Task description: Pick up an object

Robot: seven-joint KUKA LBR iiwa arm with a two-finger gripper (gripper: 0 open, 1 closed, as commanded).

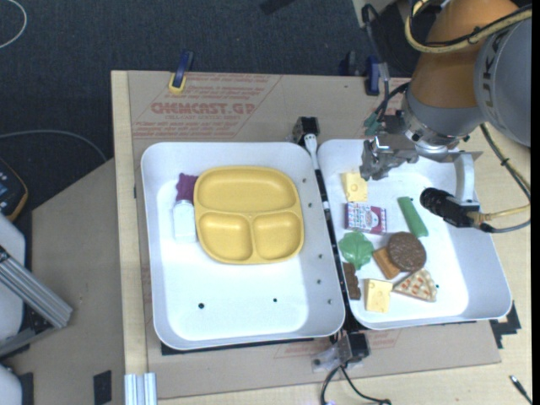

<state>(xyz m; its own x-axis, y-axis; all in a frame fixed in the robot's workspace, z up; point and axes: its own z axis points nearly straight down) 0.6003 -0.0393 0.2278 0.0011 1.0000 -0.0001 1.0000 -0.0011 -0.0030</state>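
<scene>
My gripper (377,160) hangs over the back left of the right bin (481,268), just above and to the right of a yellow cheese block (355,186). Nothing shows between the fingers. Below it lie a pink carton (364,218), a green stick (413,217), a green leafy piece (355,249), a brown round cookie (407,251), a pizza slice (416,286) and a second cheese wedge (378,294).
The left bin (169,294) holds a yellow divided plate (249,213) and a white bottle with a purple cap (183,209). A black cylinder (445,207) on the arm hangs over the right bin's right side. Cardboard lies under both bins.
</scene>
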